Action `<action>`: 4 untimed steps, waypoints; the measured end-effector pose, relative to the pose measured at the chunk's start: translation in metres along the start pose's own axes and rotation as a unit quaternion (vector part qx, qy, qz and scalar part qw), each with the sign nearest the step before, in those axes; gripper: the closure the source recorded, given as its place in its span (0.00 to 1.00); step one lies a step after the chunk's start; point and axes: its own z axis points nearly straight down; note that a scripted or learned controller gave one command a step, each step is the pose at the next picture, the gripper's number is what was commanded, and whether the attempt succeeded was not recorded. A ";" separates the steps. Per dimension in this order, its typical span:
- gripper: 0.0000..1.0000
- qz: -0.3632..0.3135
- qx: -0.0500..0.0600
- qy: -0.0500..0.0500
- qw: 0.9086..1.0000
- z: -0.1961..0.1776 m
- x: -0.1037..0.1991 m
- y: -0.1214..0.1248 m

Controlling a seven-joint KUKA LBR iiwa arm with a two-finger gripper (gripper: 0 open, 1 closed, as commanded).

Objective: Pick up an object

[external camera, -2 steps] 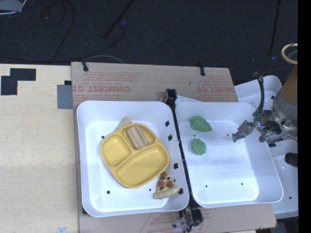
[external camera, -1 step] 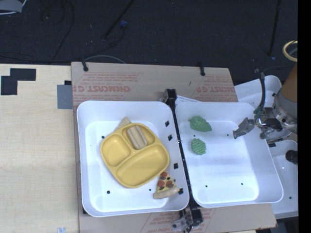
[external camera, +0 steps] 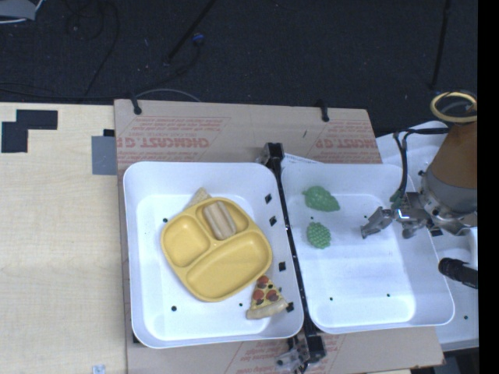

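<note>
1. The left bin (external camera: 140, 209) holds a yellow divided plate (external camera: 218, 249) at its centre. In the plate's 12 o'clock compartment lies a tan hot-dog toy (external camera: 220, 220).
2. A pale wedge (external camera: 201, 196) pokes out from under the plate's rim at about 11 o'clock; I cannot tell what it is.
3. A toy pizza slice (external camera: 266, 298) lies on the bin floor at the plate's 5 o'clock, just beside the rim and near the divider between the bins.
4. The right bin (external camera: 366, 302) holds two green pieces: a leafy green toy (external camera: 320, 199) towards 11 o'clock of the bin, and a bumpy green toy (external camera: 318, 235) just below it, at its 6 o'clock. They sit near each other but apart.
5. The gripper (external camera: 376, 224) hangs over the right bin at 3 o'clock of the bumpy green toy, near it but not touching. Its fingers look slightly apart, with nothing between them.
6. Judging by this, nothing has been picked up: every object rests in its bin. The approach, closing on an object and the lift all remain. The two green toys are the nearest candidates.
</note>
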 end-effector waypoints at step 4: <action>1.00 -0.001 -0.006 -0.002 1.000 -0.006 0.002 -0.002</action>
